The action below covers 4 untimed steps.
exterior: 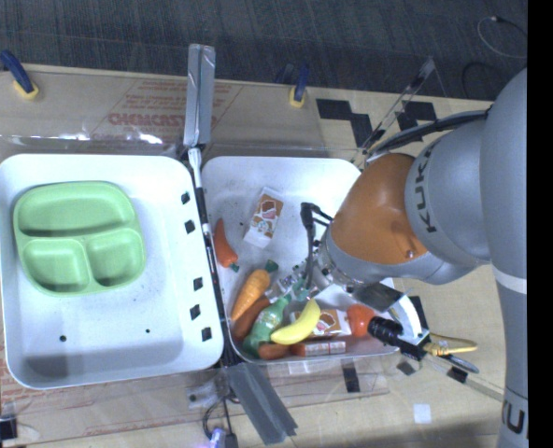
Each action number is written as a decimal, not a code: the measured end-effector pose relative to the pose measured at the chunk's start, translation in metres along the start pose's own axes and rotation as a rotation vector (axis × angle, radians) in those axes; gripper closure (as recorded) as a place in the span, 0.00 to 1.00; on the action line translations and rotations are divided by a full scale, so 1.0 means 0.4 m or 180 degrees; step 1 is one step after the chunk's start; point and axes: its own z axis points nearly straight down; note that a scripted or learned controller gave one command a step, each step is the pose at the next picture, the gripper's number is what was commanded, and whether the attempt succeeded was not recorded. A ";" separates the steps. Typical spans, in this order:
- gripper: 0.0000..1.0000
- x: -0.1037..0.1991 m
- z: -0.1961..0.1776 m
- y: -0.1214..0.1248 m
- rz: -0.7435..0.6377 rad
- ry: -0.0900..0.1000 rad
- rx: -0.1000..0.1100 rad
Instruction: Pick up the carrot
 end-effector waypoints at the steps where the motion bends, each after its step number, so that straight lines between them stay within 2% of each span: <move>1: 1.00 -0.001 -0.024 0.002 -0.0015 0.0000 0.0000; 2: 0.00 0.000 -0.024 0.002 -0.0016 0.0000 0.0000; 3: 0.00 0.018 0.046 0.038 -0.0663 0.0032 0.0028; 4: 1.00 0.020 0.021 0.041 -0.0682 0.0039 0.0028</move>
